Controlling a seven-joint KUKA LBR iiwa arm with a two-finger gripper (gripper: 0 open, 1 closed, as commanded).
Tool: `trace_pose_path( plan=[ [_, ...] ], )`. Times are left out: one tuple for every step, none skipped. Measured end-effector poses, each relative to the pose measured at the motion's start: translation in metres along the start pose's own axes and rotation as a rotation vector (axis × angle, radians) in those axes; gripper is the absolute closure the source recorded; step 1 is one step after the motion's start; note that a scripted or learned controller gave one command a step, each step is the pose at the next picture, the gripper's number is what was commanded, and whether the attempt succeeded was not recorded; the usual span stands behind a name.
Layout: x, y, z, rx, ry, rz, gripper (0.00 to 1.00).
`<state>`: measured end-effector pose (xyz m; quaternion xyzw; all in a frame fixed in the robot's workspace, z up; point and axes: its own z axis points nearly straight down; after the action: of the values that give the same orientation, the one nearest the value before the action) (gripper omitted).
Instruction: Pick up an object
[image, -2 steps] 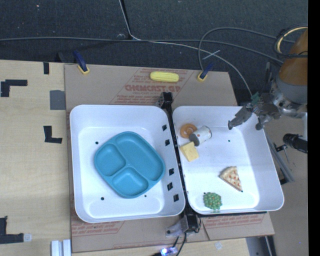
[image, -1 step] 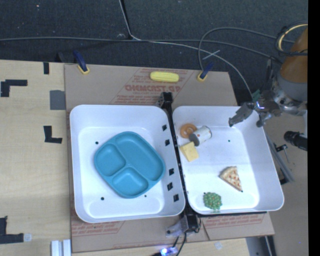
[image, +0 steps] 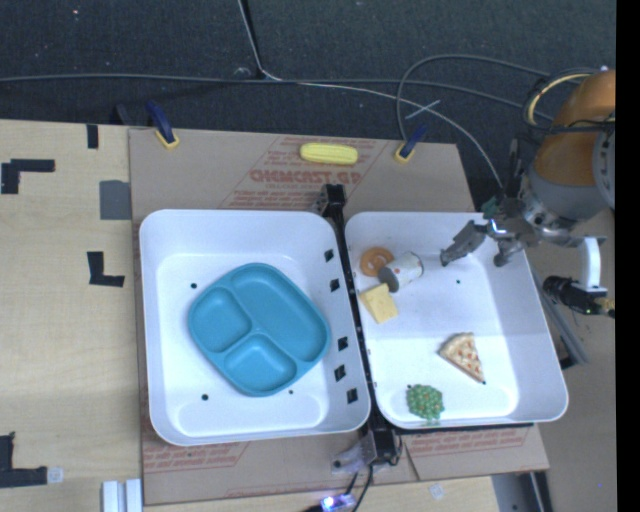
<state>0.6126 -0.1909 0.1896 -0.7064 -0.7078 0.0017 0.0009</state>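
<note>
White bins: you have two shallow bins side by side on a brown cardboard sheet (image: 290, 180), the left bin (image: 160, 300) and the right bin (image: 520, 330).
Left bin contents: a blue divided tray (image: 258, 328) lies near the middle, tilted.
Arm: the grey arm with its orange band (image: 580, 110) comes in from 3 o'clock.
Gripper: the gripper (image: 483, 246) hangs over the right bin's 1 o'clock corner; you see its two fingers spread wide apart, with nothing between them.
Right bin, 10 o'clock: a round orange-brown piece (image: 376, 262) touches a small white cylinder (image: 404, 270); a yellow cheese wedge (image: 379, 303) lies just beside them, toward 6 o'clock.
Right bin, 5 o'clock: a pizza slice (image: 462, 354) lies well apart from the gripper.
Right bin, 6 o'clock: a green broccoli piece (image: 425, 402) sits near the front wall.
Outside the bins: a yellow corn-like piece (image: 328, 153) rests on the cardboard at 12 o'clock, between two clamps (image: 163, 128).
</note>
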Motion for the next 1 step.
trace_pose_path(
  plan=[
    [0.0076, -0.0046, 0.0622, 0.004, 0.001, 0.000, 0.00]
  ],
)
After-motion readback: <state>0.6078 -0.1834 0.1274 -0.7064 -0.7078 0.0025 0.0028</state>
